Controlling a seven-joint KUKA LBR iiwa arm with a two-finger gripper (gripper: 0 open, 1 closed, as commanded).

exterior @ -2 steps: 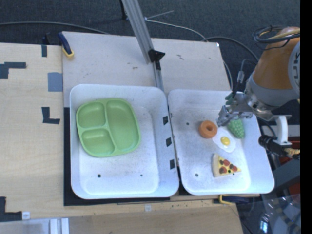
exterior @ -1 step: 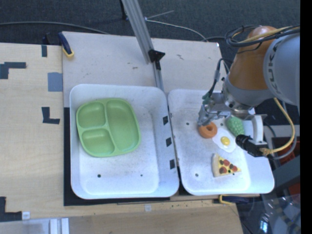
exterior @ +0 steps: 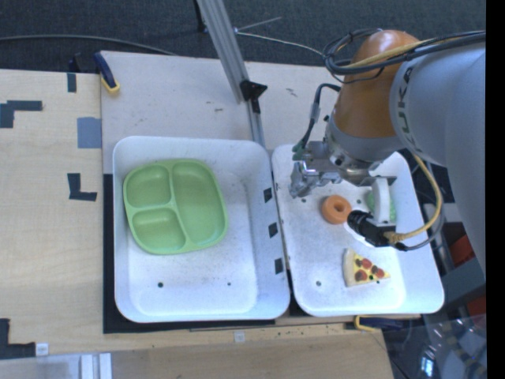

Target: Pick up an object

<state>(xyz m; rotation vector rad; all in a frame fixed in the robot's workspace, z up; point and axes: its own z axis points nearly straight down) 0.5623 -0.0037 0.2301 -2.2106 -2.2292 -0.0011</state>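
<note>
Your grey arm's gripper (exterior: 304, 181) low in the right white bin (exterior: 418, 290), finger state cannot be told, orange ring-shaped doughnut (exterior: 336, 209) just beside it, pizza-slice toy (exterior: 362, 268) nearer you, green divided plate (exterior: 174, 206) in the left white bin (exterior: 134, 290).

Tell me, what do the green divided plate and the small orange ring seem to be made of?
Green divided plate: probably moulded plastic, matte, one even colour with soft rounded ridges. Orange ring: likely plastic or rubber toy doughnut, smooth, uniform colour; too small to be sure.

1 fixed overhead view — slanted, both bins (exterior: 197, 290)
</note>
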